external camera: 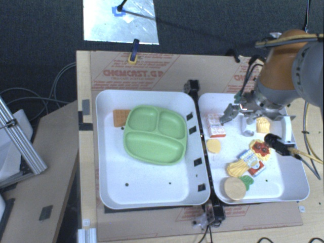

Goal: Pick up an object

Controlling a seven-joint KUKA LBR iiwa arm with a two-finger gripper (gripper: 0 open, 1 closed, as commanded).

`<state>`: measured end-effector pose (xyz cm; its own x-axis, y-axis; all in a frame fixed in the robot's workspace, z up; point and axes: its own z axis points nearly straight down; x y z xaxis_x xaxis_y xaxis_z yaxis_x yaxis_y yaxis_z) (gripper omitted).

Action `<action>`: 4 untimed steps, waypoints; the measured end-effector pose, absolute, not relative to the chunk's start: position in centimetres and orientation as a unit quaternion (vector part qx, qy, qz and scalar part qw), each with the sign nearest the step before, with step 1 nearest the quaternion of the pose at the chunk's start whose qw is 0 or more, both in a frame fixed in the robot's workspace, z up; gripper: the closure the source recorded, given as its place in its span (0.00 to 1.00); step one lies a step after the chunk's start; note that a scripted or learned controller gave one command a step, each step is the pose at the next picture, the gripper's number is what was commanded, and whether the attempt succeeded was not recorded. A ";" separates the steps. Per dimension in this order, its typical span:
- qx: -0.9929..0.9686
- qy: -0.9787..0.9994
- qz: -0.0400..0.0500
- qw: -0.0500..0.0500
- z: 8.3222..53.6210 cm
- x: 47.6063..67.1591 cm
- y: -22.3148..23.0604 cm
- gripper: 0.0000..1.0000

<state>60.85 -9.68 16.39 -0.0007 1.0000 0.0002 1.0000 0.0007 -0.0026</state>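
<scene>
1. The grey arm [288, 70] is reaching in from the right and hanging over the far part of the right bin [298, 186].
2. The gripper [240, 123] is pointing down with its two fingers spread apart, and nothing is sitting between them.
3. A red and white box [216, 125] is lying just left of the gripper, near the bin's left wall.
4. A small yellow block [262, 125] is lying just right of the gripper, partly under the arm.
5. A yellow round piece [214, 146] is sitting nearer, close to the left wall.
6. More toy food [248, 162] is crowding the near right part, with a tan round piece [234, 188] close to the near edge.
7. In the left bin [109, 186], a green tray [155, 134] is filling the far middle, touching a brown cracker [119, 117], and the near half is giving lots of open room.
</scene>
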 end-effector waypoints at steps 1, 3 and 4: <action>-0.707 -0.707 0.001 0.001 12.0 61.4 -10.0 0.00; -0.707 -0.708 -0.005 -0.005 10.2 62.0 -9.9 1.00; -0.706 -0.708 -0.002 -0.002 14.6 61.8 -9.7 1.00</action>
